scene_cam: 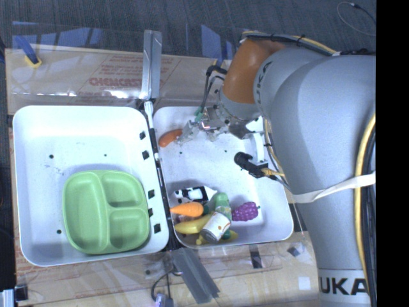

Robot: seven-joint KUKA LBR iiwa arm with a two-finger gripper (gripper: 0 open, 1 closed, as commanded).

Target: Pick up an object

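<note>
Resting in left bin (25, 171): green plate (105, 211).

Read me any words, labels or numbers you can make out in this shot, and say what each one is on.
"UKA": white letters on the arm's grey base, cut off at the left.
Red print on the cardboard sheet behind the bins: too blurred to read.
Label on the small can in the right bin: too small to read.
</note>
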